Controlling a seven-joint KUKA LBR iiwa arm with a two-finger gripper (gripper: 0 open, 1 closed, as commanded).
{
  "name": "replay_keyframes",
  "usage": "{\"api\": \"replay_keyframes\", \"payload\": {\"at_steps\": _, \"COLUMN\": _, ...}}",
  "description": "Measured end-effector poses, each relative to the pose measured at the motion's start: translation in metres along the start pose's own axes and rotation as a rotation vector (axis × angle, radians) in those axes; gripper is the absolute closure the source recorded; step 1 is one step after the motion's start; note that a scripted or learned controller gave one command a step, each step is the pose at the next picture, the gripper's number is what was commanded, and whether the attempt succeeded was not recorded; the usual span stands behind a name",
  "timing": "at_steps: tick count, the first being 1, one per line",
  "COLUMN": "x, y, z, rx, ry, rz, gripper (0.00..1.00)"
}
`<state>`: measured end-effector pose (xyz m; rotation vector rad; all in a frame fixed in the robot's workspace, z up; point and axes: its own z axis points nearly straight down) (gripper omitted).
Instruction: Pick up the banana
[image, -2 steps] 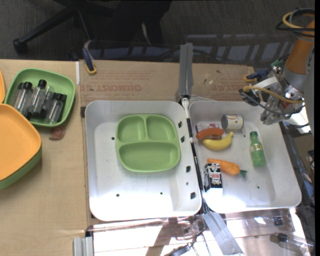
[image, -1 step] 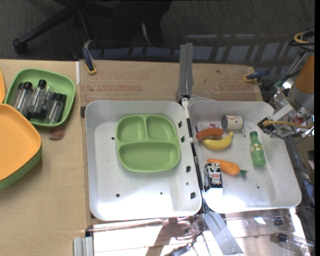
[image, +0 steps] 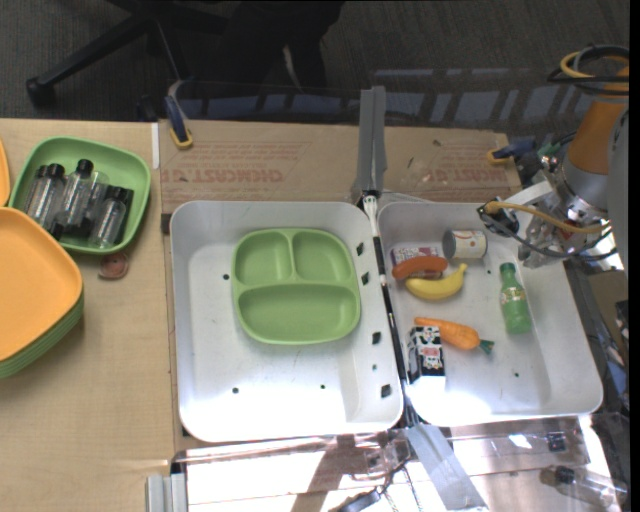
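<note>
The yellow banana (image: 438, 286) lies in the right bin (image: 560, 370), near its upper left, curved side down. An orange-red pepper-like item (image: 420, 266) touches it just above. My gripper (image: 541, 243) hangs over the bin's upper right edge, well to the right of the banana and apart from it. Cables and the wrist crowd around the gripper.
Also in the right bin are a small can (image: 465, 243), a green bottle (image: 514, 298), a carrot (image: 455, 333) and a black-and-white carton (image: 428, 353). The left bin (image: 200, 380) holds a green divided plate (image: 296, 283). A green tray of vials (image: 82, 195) and orange plates (image: 35, 295) sit at far left.
</note>
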<state>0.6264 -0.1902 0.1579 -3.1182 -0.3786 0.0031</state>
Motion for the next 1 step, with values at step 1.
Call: {"api": "replay_keyframes", "payload": {"at_steps": 1, "x": -0.0519, "y": 0.0204, "z": 0.0105, "rx": 0.002, "ry": -0.001, "rz": -0.072, "gripper": 1.00}}
